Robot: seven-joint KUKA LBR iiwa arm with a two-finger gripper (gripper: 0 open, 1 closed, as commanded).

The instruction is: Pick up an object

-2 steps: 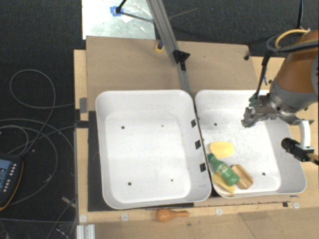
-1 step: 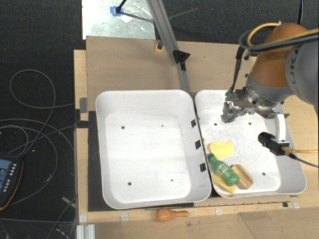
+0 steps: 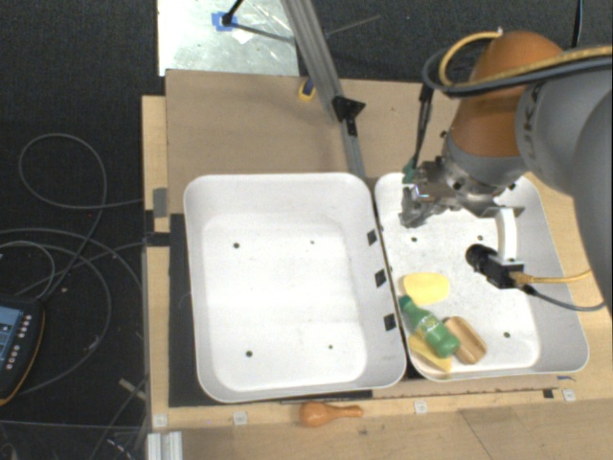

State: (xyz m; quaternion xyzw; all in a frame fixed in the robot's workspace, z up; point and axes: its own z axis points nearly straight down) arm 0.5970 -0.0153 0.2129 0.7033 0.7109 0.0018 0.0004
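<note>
The pale yellow, rounded soft object (image 3: 425, 287) lies flat in the right-hand shallow white bin (image 3: 560, 343), below and slightly right of my gripper (image 3: 414, 207), well apart; whether I grip anything, I cannot tell.

Just one camera here, mounted above the bench and looking down at a slant, so the far edge of the brown wooden bench top (image 3: 249, 123) sits toward the top of the picture. It's far enough back to fit both shallow white plastic bins, the left bin (image 3: 206, 353) and the right bin (image 3: 565, 338), plus dark carpet with loose cables on the left. The grey arm with its orange band (image 3: 503, 94) comes in from the right.
</note>
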